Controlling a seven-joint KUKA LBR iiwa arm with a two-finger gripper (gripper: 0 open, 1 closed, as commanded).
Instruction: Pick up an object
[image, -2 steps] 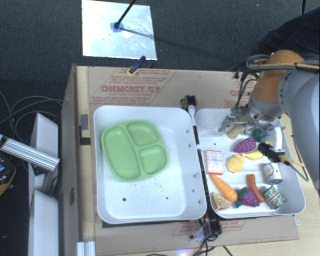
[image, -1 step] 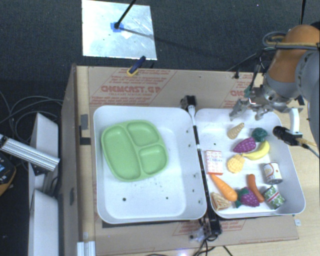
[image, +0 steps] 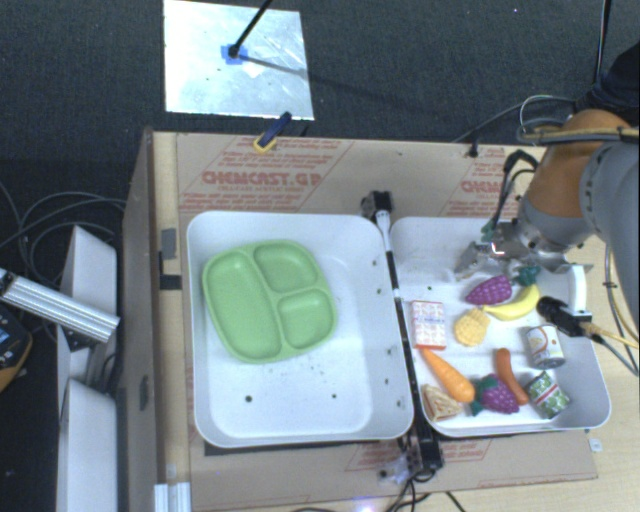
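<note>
My gripper (image: 487, 256) hangs over the back of the right bin (image: 420, 250), reaching in from the right. Just in front of it lies a purple bunch of grapes (image: 489, 291), with a yellow banana (image: 513, 306) beside that. Nothing shows in the gripper's grasp. A small teal object (image: 527, 271) sits close under the wrist. Further forward lie a yellow lumpy fruit (image: 470, 327), a red and white box (image: 428, 323), a carrot (image: 447, 374), a sausage (image: 508, 373), a second purple grape bunch (image: 498, 396), a sandwich wedge (image: 440, 402) and two small cans (image: 545, 345) (image: 548, 393).
The left bin (image: 230, 400) holds a green divided plate (image: 268, 300). A black ridge (image: 398, 300) divides the two bins. The back left corner of the right bin is bare white floor.
</note>
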